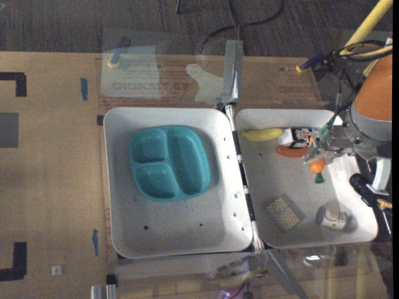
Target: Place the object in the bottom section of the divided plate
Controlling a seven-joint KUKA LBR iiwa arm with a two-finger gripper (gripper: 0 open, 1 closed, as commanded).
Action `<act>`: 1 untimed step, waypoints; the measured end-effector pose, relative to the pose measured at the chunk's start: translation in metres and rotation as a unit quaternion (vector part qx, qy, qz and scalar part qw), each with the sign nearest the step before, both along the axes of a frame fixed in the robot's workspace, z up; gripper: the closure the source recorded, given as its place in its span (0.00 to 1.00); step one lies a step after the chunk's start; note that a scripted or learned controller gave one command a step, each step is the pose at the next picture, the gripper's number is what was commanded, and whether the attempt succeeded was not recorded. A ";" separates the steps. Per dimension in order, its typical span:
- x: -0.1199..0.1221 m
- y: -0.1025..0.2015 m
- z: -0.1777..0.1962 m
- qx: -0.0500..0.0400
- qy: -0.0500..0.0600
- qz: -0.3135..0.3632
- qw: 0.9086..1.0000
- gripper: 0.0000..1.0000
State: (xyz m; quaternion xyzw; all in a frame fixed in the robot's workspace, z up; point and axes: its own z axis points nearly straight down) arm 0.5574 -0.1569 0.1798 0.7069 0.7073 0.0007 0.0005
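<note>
Lying under the fingers (319, 147), a carrot (317, 166).

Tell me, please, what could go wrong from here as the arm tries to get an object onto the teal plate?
1. The claw sits over a tight cluster: banana, red-orange piece and small carrot lie close together, so it may grab the wrong item or nudge neighbours.
2. The divided plate is in the other bin, so an object could drop while crossing the divider.
3. The plate's sections are small; a release could land in the wrong compartment.
</note>
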 end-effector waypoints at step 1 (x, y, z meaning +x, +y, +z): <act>0.028 0.086 0.038 -0.001 -0.001 0.099 0.995 1.00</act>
